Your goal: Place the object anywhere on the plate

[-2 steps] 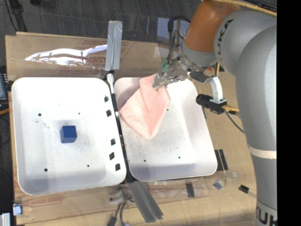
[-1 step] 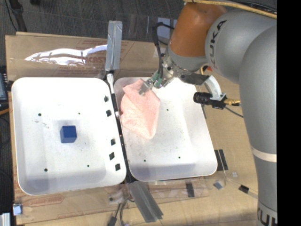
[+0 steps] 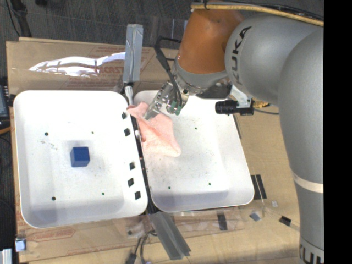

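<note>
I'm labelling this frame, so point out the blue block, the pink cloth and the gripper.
blue block [image 3: 80, 156]: camera view, its top face.
pink cloth [image 3: 159, 135]: camera view, middle of the fabric.
gripper [image 3: 158, 108]: camera view, its tip above the cloth's upper end.

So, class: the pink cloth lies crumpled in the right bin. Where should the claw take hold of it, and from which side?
Grip a raised fold near the middle of the pink cloth, coming straight down from above. It lies limp and crumpled on the floor of the right bin, so no edge offers a side grip, and its left edge sits close to the bin wall. The claw is at its upper end.
</note>
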{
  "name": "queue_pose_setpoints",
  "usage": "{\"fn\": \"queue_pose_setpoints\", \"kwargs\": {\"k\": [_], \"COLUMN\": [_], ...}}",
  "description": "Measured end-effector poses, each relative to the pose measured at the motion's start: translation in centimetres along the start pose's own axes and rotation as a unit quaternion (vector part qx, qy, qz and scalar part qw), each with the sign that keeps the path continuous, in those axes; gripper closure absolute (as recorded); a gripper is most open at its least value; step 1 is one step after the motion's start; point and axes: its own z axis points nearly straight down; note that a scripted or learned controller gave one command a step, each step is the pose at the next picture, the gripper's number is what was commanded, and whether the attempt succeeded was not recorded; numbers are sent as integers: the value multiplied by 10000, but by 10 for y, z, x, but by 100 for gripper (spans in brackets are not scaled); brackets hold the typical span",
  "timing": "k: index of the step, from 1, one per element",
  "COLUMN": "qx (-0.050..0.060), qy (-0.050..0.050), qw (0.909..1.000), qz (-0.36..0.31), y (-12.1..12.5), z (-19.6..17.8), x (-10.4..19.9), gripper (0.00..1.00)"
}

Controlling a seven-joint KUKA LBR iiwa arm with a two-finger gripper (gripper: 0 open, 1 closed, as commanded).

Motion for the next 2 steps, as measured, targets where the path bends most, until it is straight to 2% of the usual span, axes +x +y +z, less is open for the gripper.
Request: {"fn": "queue_pose_setpoints", "kwargs": {"k": [1,2], "qx": [-2,-7], "qy": [-10,-27], "qw": [9801,9624], "qz": [-1986,-2716], "y": [41,86], "z": [7,6], "x": [27,52], "gripper": [100,100]}}
